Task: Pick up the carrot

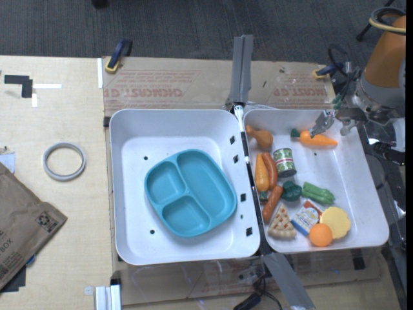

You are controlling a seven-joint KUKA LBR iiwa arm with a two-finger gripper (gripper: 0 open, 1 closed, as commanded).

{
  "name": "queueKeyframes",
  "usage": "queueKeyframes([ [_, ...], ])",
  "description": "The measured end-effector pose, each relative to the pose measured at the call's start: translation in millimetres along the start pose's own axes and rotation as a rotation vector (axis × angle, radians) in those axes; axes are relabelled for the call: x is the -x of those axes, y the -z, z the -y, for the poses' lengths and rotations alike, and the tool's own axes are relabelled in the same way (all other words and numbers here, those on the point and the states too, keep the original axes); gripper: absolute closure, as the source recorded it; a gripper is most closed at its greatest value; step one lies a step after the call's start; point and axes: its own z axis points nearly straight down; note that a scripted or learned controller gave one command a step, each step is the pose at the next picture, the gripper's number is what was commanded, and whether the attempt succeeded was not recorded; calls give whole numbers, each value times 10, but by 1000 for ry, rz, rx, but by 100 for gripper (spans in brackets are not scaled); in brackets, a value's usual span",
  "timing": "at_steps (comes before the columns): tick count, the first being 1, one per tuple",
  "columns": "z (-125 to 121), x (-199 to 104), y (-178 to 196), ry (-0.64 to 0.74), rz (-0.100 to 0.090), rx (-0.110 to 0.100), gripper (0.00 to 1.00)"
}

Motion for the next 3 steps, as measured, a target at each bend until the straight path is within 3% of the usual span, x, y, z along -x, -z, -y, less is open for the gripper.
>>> queueKeyframes([
  [1,145,-231,-337,74,10,17,0],
  [2,133,-210,-242,72,14,20,100],
  [3,134,-211,-243,71,14,20,0],
])
